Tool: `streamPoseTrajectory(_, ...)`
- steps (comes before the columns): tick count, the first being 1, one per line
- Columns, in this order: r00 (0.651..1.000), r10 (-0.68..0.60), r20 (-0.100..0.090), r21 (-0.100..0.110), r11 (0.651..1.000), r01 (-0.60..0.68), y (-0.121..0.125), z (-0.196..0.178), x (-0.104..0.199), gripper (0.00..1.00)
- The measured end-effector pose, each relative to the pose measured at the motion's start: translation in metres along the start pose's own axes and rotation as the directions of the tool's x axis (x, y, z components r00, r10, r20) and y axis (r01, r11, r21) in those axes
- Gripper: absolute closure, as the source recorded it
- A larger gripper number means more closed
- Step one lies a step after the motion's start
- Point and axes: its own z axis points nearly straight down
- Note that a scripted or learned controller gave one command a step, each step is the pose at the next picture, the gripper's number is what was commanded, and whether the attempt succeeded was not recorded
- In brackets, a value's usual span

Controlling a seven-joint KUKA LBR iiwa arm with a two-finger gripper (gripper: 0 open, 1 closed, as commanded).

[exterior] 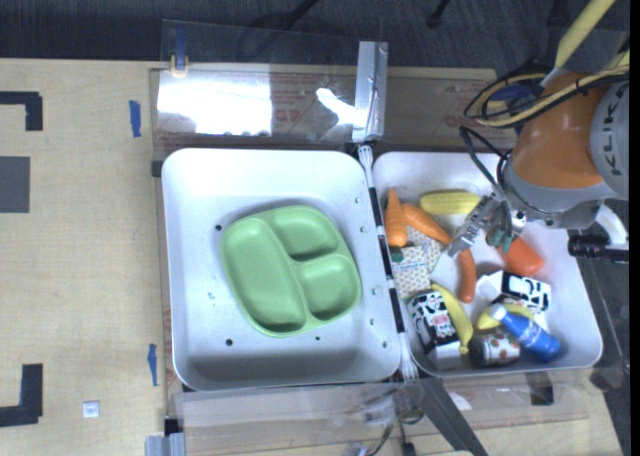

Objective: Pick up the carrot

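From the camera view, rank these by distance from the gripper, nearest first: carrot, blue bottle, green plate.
Measured from the gripper:
1. carrot, just to its left in the right bin.
2. blue bottle, at that bin's near right corner.
3. green plate, in the left bin.

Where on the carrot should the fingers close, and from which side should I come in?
Grip the carrot across its thick middle, coming straight down from above, fingers either side of its long axis. It lies slantwise in the right bin near the left wall, with the corn close behind, so a sideways approach looks crowded. The gripper is just to its right.
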Motion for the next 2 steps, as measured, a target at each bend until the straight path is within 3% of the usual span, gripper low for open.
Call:
streamPoseTrajectory(1, 0.974, 0.225, -0.004, 0.009, 0.974, -0.225, -0.0528, -0.0751, -0.0674, 1.00)
streamPoseTrajectory(2, 0.974, 0.225, -0.004, 0.009, 0.974, -0.225, -0.0528, -0.0750, -0.0674, 0.00)
